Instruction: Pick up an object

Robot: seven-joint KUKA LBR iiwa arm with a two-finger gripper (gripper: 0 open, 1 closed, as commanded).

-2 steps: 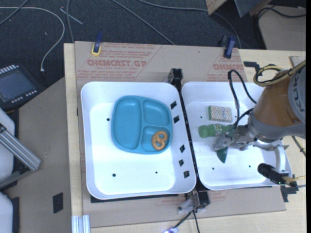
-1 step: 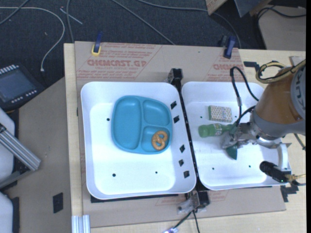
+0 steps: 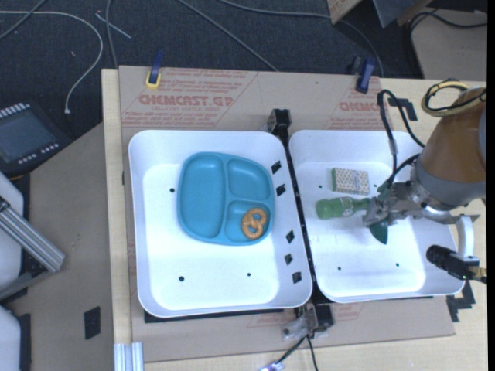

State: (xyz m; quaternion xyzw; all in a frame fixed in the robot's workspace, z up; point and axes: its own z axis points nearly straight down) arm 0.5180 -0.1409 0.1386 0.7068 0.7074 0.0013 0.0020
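Two white bins point(image 3: 155, 284) on cardboard-topped bench point(image 3: 209, 91), cables point(image 3: 93, 22) on dark floor, end effector point(image 3: 379, 221) grip state unclear

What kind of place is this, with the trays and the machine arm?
Probably a robotics lab or test bench. A robot arm reaches over two white bins, loose cables trail across the dark floor, and the bench top is plain cardboard, clamped down.

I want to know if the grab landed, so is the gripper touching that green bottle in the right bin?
Cannot tell. In the camera view the gripper sits at the right end of the green bottle, but the spot where they meet is too small and dark to show contact or gap.
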